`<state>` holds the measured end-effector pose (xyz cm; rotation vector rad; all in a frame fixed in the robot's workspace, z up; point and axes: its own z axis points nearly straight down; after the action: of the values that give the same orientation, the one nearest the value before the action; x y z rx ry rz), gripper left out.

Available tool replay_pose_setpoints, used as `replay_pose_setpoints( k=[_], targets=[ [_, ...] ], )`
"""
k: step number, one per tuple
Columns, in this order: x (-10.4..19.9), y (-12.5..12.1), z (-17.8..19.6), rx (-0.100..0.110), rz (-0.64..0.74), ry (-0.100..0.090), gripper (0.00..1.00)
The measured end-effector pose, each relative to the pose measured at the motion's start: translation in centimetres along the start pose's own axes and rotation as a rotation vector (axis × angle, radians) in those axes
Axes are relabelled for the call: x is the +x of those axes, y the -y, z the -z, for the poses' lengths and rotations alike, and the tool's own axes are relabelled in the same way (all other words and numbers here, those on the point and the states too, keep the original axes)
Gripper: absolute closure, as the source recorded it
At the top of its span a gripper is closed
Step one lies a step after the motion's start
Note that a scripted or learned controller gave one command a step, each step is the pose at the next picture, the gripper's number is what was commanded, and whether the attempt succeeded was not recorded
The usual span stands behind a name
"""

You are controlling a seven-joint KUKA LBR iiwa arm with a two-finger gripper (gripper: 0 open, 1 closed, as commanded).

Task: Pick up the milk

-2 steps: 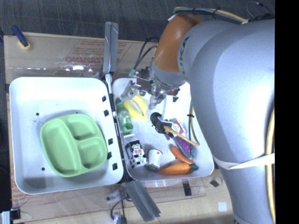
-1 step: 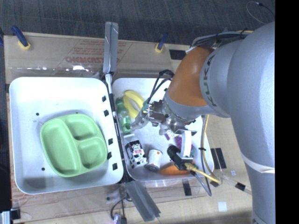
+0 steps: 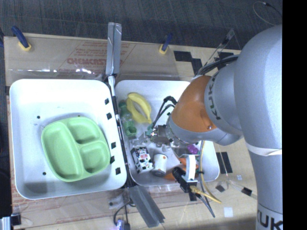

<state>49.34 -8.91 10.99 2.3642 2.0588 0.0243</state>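
The milk [image 3: 142, 158], a small white carton with a dark cow pattern, lies in the right bin [image 3: 125, 91] near its front left corner, beside a white cup [image 3: 159, 164]. The gripper [image 3: 154, 134] hangs just above and behind it; I cannot tell its opening. A banana [image 3: 138, 106] lies further back. The left bin [image 3: 24, 128] holds 1 green divided tray [image 3: 76, 148].

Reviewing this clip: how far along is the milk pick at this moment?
Done: the arm has reached over the right bin, with the gripper low among the items. In hand: nothing visibly; the milk carton lies on the bin floor beside a white cup, apart from the gripper. Left: moving onto the carton, grasping and lifting.
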Motion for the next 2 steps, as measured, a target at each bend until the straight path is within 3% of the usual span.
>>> replay_pose_setpoints(
  k=[1,2],
  targets=[
    [-1.2,1.5,2.8,0.016,-0.210,0.009,0.00],
    [5.8,-1.1,8.0,0.019,-0.310,0.009,0.00]
  ],
)
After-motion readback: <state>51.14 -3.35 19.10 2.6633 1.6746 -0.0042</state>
